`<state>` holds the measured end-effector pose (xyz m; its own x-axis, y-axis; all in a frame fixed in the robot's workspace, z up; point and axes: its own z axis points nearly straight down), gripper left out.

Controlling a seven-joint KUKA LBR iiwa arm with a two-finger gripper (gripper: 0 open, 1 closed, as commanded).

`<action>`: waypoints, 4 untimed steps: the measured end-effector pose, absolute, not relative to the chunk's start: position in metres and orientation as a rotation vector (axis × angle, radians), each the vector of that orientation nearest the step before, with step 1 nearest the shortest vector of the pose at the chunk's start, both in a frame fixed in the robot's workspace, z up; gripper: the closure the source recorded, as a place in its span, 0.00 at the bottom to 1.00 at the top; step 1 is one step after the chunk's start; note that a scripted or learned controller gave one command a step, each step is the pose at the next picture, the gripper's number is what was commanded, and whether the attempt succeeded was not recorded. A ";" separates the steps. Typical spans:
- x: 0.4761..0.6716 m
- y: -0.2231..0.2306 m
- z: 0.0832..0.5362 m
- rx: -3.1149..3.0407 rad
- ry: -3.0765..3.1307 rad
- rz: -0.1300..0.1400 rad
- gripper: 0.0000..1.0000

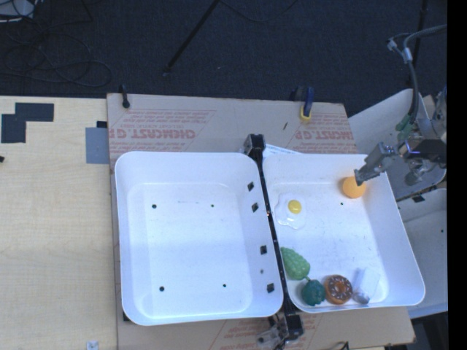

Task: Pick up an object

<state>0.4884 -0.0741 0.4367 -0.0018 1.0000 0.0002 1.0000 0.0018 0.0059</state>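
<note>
A pale wooden bench (51, 232) runs under everything, with dark carpet and loose cables beyond it and a brown cardboard sheet (219, 126) clamped on top. On the cardboard sit two shallow white plastic bins side by side: the left bin (139, 173) and the right bin (398, 217).

The right bin holds six small things. Largest is a leafy green toy vegetable (295, 262) near the dividing wall, then a flat toy fried egg with a yellow yolk (292, 212) further up the bin. Along the near edge lie a brown sprinkled toy doughnut (338, 289), a dark teal rounded lump (314, 292) touching the green vegetable's lower end, and a pale whitish piece (367, 281) just beside the doughnut. A small orange ball (352, 187) rests near the bin's far right corner.

The grey two-finger gripper (363, 173) reaches in from the right, its tip touching or just above the orange ball; whether it is spread or clamped cannot be told.
</note>
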 end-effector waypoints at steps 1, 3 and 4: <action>0.476 -0.024 0.521 2.211 2.225 0.009 0.00; 0.476 0.035 0.537 2.220 2.227 -0.004 0.00; 0.475 0.142 0.537 2.210 2.237 -0.003 0.00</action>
